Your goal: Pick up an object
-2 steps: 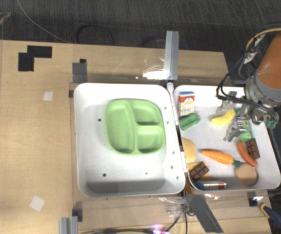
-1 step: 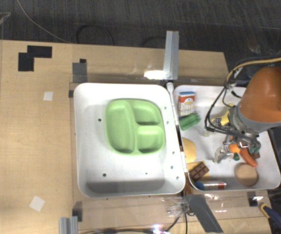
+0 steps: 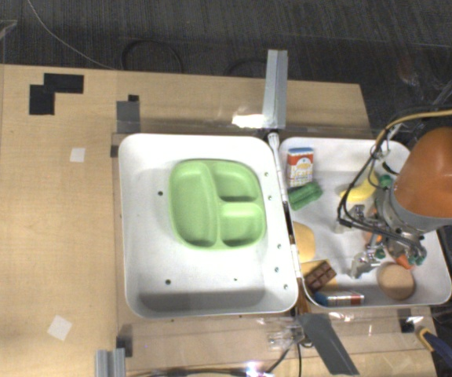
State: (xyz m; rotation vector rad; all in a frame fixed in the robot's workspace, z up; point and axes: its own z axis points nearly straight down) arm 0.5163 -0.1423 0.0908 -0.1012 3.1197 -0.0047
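Wooden bench [image 3: 45, 234], green tray [image 3: 215, 203] in left bin [image 3: 143, 289], clutter around hand [image 3: 367, 261], grip state unclear.

The right bin [image 3: 438, 289] holds a scatter of small things: a little white and orange carton [image 3: 300, 166] standing near the back, a green cylinder [image 3: 304, 195] lying tilted just in front of it, a brown chocolate-like block [image 3: 318, 273], a red marker [image 3: 344, 298] along the front wall, and a tan ball [image 3: 396, 281].
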